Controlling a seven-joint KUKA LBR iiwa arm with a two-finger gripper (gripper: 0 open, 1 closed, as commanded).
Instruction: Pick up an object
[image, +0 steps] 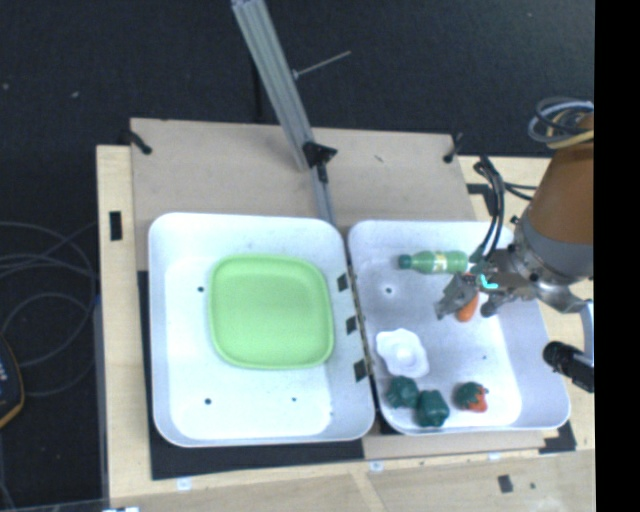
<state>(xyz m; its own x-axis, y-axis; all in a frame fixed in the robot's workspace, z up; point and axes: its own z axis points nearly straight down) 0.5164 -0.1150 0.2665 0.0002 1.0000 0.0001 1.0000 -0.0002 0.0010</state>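
Observation:
My gripper (466, 302) hangs over the middle of the right bin (530, 400), reaching in from the right. A small orange object (468, 312) sits between its dark fingers, and the gripper looks shut on it. Just up and left of the gripper, a green bottle (436, 262) lies on its side. A white object (402, 352) rests lower left in the bin. Along the bin's front edge are two dark green pieces (404, 392) (432, 408) and a red and green item (473, 398).
The left bin (180, 400) holds a light green square plate (271, 311). A grey metal pole (285, 90) slants down to the divider between the bins. The arm's orange band and cables (565, 190) rise at the right.

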